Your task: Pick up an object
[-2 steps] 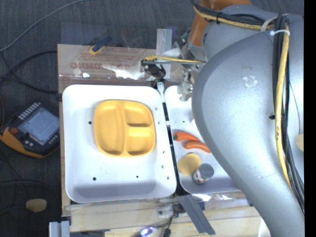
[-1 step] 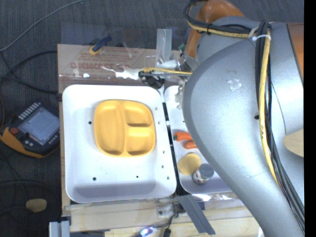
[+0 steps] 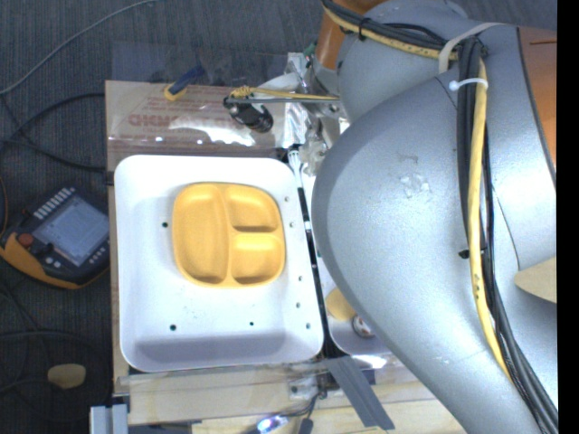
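Dark grey carpet [image 3: 54, 80] all round, crossed by thin cables [image 3: 109, 16]. On that carpet, at the view's left edge, a handheld control unit [image 3: 59, 238] with a grey screen and an orange rim; lower down, near the bottom left corner, a small tan lump [image 3: 65, 375].

In the middle, a wooden bench [image 3: 217, 387] with a brown sheet [image 3: 136, 116] under glossy clear film along its far end, and a small blue and yellow item [image 3: 185, 81] at that sheet's far edge.

On the bench, the white bin on the view's left [image 3: 145, 333], seen whole. Inside it, lying flat near the middle and slightly toward the far wall, a yellow tray [image 3: 226, 233] with three compartments: one long on the left, two smaller on the right. Apart from every wall of the bin.

Just beside it, the white bin on the view's right [image 3: 348, 351], mostly hidden under the grey arm [image 3: 425, 206]. In the visible strip near its front corner, a pale yellow thing [image 3: 337, 304] and, close by, a small round metal piece [image 3: 362, 326], both partly covered.

Near the far end of the gap between the two bins, the pincer [image 3: 304, 156], well apart from the yellow tray. Apart or together: cannot tell. Nothing seen clamped in it.
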Controlling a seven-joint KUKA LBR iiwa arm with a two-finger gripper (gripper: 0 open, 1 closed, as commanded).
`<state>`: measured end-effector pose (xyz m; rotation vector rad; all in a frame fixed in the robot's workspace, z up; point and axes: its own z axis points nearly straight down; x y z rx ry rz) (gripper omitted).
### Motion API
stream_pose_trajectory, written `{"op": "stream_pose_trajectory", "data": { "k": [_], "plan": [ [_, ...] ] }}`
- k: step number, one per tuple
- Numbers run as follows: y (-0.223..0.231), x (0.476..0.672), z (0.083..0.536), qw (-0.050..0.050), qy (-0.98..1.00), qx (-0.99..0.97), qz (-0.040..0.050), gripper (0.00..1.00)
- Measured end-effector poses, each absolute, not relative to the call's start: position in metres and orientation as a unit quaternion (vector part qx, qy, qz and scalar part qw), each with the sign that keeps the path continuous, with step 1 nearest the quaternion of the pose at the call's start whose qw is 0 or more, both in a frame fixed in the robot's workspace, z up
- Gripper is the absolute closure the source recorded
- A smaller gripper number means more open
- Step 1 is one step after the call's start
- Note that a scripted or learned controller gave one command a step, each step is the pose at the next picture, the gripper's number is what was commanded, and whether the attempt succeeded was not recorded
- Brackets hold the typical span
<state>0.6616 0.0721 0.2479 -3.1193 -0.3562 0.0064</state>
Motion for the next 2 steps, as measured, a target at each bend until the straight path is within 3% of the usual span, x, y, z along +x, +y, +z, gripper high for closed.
{"op": "stream_pose_trajectory", "data": {
  "k": [1, 2],
  "plan": [
    [0.033, 0.659, 0.197, -0.002, -0.101, -0.995, 0.0026, 1.00],
    [0.102, 0.652, 0.243, 0.001, -0.107, -0.994, 0.0023, 1.00]
  ]
}}
